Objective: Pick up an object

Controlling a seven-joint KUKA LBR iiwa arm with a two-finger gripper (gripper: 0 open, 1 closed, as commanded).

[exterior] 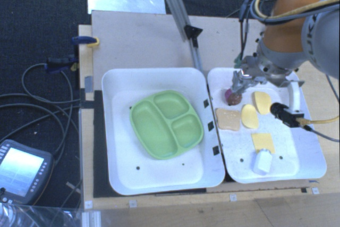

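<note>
My gripper reaches down into the far left part of the right bin, right over a small dark red round object that lies just below its fingertips. Whether that object sits between the fingers is hidden from this angle. Close by lie a tan bread-like slice, a yellow oval piece and a yellow wedge. Nearer the front are a yellow square and a small white block.
The left bin holds a green divided plate. A grey slanted pole crosses the bench behind the bins. Black clips sit along the seam between the two bins.
</note>
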